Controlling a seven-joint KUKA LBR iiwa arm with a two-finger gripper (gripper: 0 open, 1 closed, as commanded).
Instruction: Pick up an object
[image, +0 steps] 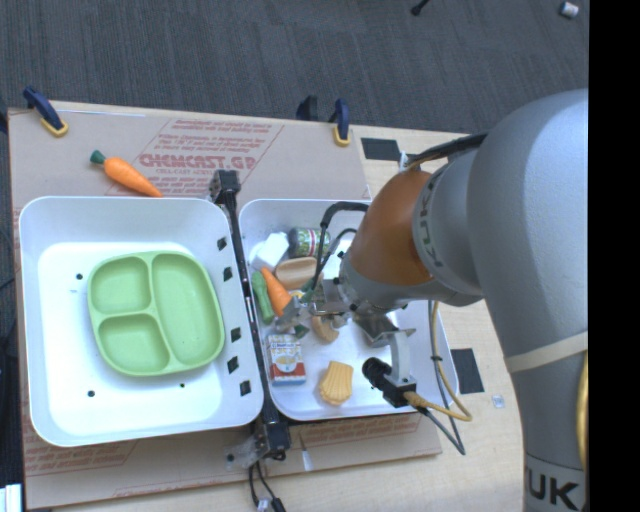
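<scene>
Camera view, from above the bench at a slant: you had the arm reaching in from the right and bent low over the right bin, its orange band covering much of the bin's middle; the gripper sat down among the clutter near the bin's left wall, and whether it was spread or closed, or had hold of anything, could not be told, since the wrist hid it. Around that spot lay the likely targets, heaped against the divider (probably where they had simply slid together): a toy carrot, a green piece beside it, a bread-like roll, a small can toward the far wall, a small red-and-white carton and a ridged yellow piece toward the near wall. Room was tight on the left, where things touched one another and the wall; the yellow piece and the carton stood more apart, with bare floor around them. Your left bin held a green divided plate, with open floor all round it; a second carrot lay outside on the cardboard, well apart from the arm.
</scene>
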